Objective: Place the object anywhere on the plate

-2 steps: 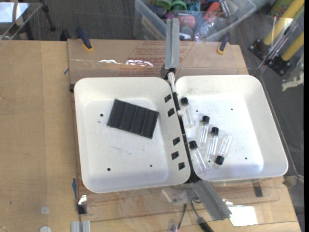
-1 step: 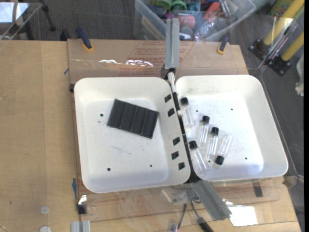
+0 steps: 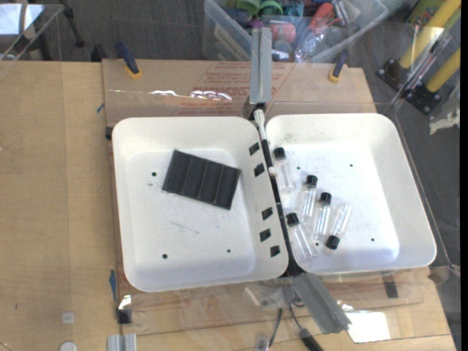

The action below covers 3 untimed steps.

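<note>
left bin (image 3: 139, 269): white, holds a dark ribbed plate (image 3: 201, 179), flat, slightly skewed, toward upper middle
right bin (image 3: 409, 218): white, touching left bin along the centre divider
vials (image 3: 316, 210): clear tubes with black caps, loose cluster in right bin's left half, near divider, well apart from plate
worktop (image 3: 51, 196): light wood
end effector: state can't be told

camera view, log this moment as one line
plate: dark ribbed plate flat in left bin | objects: clear vials with black caps clustered in right bin | placed: nothing on the plate yet
</note>
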### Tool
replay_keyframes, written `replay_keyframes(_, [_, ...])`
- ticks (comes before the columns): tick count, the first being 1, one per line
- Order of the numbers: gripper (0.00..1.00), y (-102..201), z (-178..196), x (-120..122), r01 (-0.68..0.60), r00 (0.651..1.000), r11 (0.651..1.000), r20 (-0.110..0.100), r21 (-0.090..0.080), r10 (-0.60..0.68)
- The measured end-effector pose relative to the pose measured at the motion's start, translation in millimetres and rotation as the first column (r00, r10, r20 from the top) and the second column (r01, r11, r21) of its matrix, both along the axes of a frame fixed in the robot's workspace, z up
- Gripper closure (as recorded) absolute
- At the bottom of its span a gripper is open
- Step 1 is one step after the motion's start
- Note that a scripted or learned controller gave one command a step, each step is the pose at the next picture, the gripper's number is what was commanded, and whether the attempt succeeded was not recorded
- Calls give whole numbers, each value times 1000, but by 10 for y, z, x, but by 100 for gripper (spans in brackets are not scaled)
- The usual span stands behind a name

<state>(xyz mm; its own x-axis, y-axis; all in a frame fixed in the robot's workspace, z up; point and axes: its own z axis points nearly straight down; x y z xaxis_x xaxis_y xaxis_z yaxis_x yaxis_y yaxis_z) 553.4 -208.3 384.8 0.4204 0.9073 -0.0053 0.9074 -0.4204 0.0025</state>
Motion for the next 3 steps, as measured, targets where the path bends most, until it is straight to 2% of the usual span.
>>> replay_keyframes(1, [100, 1, 103, 9, -2, 1000, 1000, 1, -3, 2])
replay_keyframes(2, [0, 9, 101, 11, -3, 1000, 1000, 1, -2, 3])
replay_keyframes(3, [100, 9, 204, 20, -5, 1000, 1000, 2, -5, 5])
